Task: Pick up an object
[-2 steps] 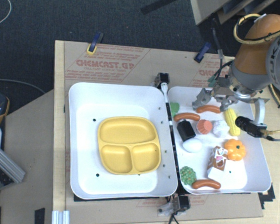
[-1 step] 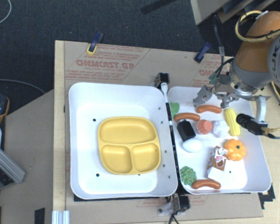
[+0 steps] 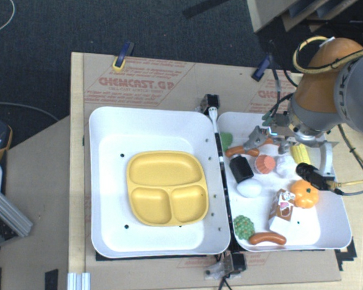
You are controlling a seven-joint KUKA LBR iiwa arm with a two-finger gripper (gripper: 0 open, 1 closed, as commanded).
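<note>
My gripper hangs low over the far part of the right bin. Just below it lie a pink-red round piece, an orange sausage-shaped piece and a black block. A yellow corn piece sits to its right. Nearer the front are a white egg, an orange pumpkin, a brown and white carton, a green broccoli and a red sausage. I see nothing clearly held.
The left bin holds a yellow divided plate. A green piece lies by the wall between the bins. A white slab rests at the right bin's front.
</note>
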